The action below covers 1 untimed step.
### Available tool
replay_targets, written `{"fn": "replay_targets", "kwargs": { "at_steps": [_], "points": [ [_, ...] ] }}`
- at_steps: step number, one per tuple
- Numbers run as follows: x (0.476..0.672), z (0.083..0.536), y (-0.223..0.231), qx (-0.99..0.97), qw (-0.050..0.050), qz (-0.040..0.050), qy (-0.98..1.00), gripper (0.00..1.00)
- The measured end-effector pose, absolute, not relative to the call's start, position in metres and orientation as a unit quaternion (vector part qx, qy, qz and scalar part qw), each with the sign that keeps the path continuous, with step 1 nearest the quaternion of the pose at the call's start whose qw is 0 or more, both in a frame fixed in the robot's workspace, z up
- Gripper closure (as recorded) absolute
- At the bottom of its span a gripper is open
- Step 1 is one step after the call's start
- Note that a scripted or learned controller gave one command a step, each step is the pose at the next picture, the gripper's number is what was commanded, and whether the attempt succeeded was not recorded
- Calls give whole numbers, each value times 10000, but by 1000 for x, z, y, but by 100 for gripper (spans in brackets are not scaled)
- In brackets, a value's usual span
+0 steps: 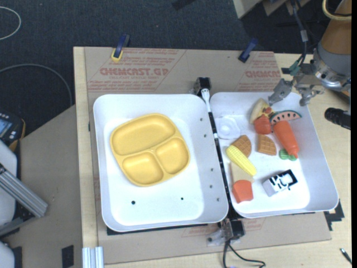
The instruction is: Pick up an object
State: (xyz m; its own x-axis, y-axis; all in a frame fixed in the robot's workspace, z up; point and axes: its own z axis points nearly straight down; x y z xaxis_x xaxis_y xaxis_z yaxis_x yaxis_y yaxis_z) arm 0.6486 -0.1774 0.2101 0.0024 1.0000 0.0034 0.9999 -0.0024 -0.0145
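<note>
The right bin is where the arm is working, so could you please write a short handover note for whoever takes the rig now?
Gripper: jaws open, holding nothing, hovering over the far edge of the right bin.
Things: toy carrot, watermelon slice, corn cob, two waffle pieces and a black and white block lie in that bin. Yellow divided plate sits in the left bin.
Done: nothing picked.
Left: descend, grasp, lift one object.

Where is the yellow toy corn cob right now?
The yellow toy corn cob lies in the right-hand white bin, near its left wall, just below a tan waffle piece and above an orange-red block.
</note>
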Motion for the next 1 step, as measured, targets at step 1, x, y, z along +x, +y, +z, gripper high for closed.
{"fn": "replay_targets", "kwargs": {
  "at_steps": [1],
  "points": [
    [652,218,-177,-7070,3,1,-7072,0]
  ]
}}
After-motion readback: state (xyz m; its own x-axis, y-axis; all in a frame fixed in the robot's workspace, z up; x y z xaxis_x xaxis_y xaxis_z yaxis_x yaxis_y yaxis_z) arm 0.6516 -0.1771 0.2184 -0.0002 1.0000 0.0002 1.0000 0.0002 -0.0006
